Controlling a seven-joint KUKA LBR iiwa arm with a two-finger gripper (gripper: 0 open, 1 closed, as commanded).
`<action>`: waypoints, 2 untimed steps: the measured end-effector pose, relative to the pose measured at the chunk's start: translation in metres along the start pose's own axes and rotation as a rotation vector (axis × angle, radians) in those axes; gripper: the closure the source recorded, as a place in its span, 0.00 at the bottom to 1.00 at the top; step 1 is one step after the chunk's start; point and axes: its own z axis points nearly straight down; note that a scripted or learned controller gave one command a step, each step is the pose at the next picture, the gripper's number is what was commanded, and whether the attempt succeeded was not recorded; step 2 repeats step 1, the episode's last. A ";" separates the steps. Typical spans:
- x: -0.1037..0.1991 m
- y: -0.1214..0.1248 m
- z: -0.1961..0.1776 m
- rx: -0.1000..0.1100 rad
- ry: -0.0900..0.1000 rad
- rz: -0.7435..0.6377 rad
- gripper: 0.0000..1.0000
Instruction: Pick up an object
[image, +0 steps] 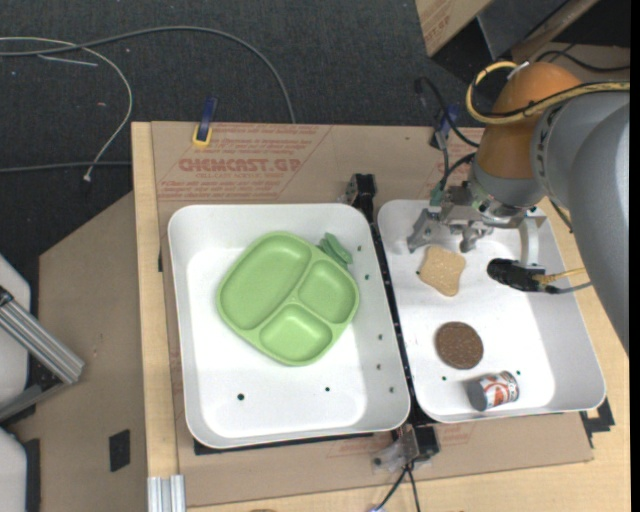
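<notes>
The claw (442, 240) hangs low over the far end of the right bin (560, 340), at the end of the grey arm (590, 130) that comes in from the right. Its two fingers stand apart, one to each side, with nothing between them.

Just on the near side of the claw, almost under its tips, lies a slice of bread (441, 271), pale tan and flat on the bin floor. Whether the fingers touch its far edge cannot be told; it is not gripped.

Further toward the near side of the claw, well apart from it, a round brown disc (459, 344) lies flat in the same bin. Beyond the disc, close to the bin's near rim, a small can (494, 389) lies on its side.

Away from the claw, across the wall where the two bins meet, sits the left bin (200, 380). A light green divided plate (289, 297) rests in it, turned at an angle, with three compartments. A small darker green piece (336, 248) lies touching the plate's corner on the side nearest the claw.

Both bins stand on the counter (150, 330), which is covered with brown cardboard.
</notes>
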 end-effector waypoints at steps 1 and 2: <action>0.000 0.003 -0.016 -0.010 0.000 0.000 1.00; 0.000 0.003 -0.016 -0.010 0.000 0.000 1.00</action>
